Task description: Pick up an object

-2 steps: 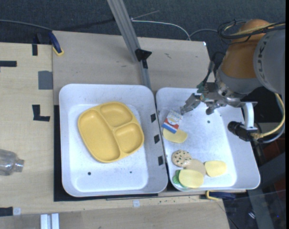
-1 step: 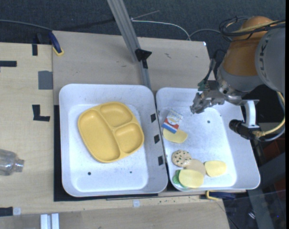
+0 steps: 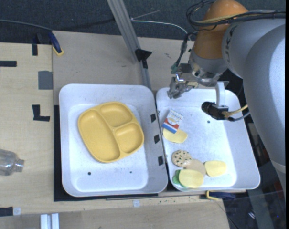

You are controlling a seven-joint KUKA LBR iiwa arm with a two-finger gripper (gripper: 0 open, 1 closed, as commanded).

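Two white bins point(image 3: 68, 128) sit side by side; gripper point(image 3: 175, 90), jaw state unclear, hovers above the right bin's food pieces point(image 3: 175, 135), probably to pick one.

The big grey arm point(image 3: 263, 80) is cut off by the right edge and the top edge, so I cannot see where it comes from. The gripper point(image 3: 174, 92) is small and dark against the bin rim; if its fingers are apart or together, I cannot tell. A clear plastic bottle point(image 3: 5, 162) lies at the left edge, and only its neck part is inside the picture. In the right bin point(image 3: 230, 142), a green thing point(image 3: 176, 180) is mostly hidden under a pale yellow-green piece point(image 3: 191, 178). The print on the small packet point(image 3: 173, 120) is too small to read. A metal rail point(image 3: 120, 13) runs out through the top edge.
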